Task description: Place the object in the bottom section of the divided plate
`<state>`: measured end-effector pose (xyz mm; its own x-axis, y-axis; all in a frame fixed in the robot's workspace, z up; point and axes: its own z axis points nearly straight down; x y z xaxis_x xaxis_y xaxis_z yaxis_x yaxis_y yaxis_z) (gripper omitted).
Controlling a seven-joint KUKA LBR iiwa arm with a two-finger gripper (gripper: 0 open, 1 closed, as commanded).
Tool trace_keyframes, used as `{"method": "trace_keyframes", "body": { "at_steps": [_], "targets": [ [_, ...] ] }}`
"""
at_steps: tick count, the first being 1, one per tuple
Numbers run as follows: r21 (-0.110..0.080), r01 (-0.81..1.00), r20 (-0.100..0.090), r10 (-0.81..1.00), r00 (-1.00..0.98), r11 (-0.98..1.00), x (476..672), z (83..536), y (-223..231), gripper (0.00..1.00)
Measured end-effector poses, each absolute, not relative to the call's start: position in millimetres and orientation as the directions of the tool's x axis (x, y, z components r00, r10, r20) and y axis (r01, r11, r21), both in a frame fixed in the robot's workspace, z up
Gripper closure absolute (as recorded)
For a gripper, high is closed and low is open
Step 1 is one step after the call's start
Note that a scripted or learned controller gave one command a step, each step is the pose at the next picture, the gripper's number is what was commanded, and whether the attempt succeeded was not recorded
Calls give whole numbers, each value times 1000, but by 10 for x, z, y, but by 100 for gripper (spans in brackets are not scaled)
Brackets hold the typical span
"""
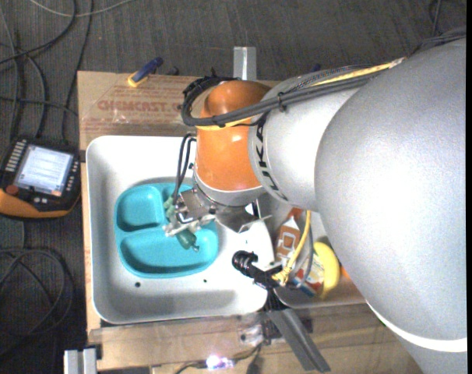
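The grey arm (pixel 376 178) reaches leftward, its gripper (pixel 183 226) clasping a small green object (pixel 188 239) over the turquoise divided plate (pixel 146 232).

plate (pixel 146 232) sits in left bin (pixel 103 209). gripper (pixel 185 224) over plate's right side, at the divider. arm (pixel 337 170) covers most of right bin. pendant (pixel 35 176) on floor left of bench.

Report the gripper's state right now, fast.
Gripper: over the turquoise divided plate in the left bin, with a small green object at its tip; open or closed cannot be told.
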<state>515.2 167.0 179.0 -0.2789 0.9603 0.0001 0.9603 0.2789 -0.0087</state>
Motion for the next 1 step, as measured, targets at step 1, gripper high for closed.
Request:
{"method": "trace_keyframes", "body": {
  "at_steps": [1],
  "targets": [
    [8,968,2,968,-249,249,5123,990,1445,100]
  ]
}}
